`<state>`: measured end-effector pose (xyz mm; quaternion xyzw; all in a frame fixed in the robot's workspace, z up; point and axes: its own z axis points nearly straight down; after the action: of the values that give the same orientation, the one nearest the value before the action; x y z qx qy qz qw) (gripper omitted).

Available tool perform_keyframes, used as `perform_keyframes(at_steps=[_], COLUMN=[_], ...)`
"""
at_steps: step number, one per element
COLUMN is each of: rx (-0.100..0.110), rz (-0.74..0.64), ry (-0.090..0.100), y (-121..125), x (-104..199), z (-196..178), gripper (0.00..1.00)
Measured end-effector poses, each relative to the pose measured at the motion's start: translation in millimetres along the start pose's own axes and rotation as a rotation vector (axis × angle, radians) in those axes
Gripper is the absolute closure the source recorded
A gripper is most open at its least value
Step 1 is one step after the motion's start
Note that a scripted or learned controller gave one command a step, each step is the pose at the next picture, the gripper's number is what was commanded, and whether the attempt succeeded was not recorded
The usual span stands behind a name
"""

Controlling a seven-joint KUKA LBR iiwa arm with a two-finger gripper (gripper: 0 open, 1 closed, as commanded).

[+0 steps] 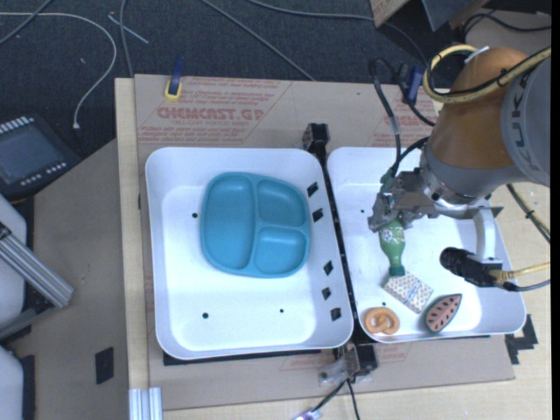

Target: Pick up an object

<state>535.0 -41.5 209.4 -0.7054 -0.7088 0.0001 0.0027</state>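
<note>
In the right bin [359, 175], a green bottle-shaped object [394, 250] lies with its pale top pointing toward the back. My gripper [396, 219] hangs directly over that top end, touching or very close to it. Nearer the front lie a speckled pale block [409, 291], an orange ring [381, 321] and a brown-and-grey oval piece [443, 312].
A blue divided plate [255, 224] lies in the left bin [175, 261]. A black-clipped divider [329, 226] runs between the two bins. The arm [477, 121] covers the right bin's back right part. Cables trail over the dark floor behind the bench.
</note>
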Motion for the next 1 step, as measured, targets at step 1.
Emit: perform_keyframes(at_steps=[1], rx=[-0.004], rz=[-0.002], ry=[-0.001], y=[-5.7], x=[50.4], z=[-13.2], gripper=[1.00])
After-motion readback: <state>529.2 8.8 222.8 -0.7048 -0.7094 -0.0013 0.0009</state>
